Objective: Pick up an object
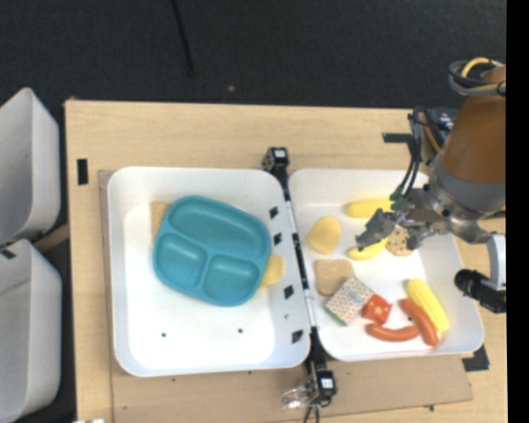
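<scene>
just under the gripper (379, 230), a yellow curved piece (367, 252).

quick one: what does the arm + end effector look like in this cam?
Grey arm body with a wide orange band above the wrist. Yellow and dark cables loop at its top. A black bracket sticks out on the upper left side. The small, dark end effector has grey metal parts behind it.
</scene>
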Tool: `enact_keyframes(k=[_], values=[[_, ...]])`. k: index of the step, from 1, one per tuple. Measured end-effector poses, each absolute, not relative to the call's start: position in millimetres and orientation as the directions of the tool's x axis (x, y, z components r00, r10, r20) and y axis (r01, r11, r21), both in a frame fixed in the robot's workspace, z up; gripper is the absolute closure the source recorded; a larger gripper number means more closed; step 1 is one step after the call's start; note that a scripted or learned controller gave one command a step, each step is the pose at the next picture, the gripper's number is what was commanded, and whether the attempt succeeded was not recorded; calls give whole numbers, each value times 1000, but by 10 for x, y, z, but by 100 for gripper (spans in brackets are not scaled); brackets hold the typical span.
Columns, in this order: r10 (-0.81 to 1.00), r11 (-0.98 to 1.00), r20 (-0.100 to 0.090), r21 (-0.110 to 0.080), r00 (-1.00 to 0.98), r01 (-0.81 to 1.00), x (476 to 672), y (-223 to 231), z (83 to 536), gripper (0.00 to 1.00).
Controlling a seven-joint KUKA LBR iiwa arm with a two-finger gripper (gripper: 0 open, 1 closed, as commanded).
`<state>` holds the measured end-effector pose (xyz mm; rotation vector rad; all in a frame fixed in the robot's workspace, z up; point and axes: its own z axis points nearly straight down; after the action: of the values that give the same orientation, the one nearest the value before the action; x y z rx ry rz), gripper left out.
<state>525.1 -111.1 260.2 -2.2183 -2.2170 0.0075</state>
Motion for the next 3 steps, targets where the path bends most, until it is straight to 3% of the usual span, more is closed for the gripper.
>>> enact_keyframes(k=[1, 2, 3], values=[[1000, 1, -1, 1, -1, 1000, 5268, -1111, 2641, 0], [1000, -2, -1, -3, 2, 1000, 5196, -1067, 2167, 0], [1000, -3, -1, -4, 3, 1000, 5242, -1086, 1728, 0]])
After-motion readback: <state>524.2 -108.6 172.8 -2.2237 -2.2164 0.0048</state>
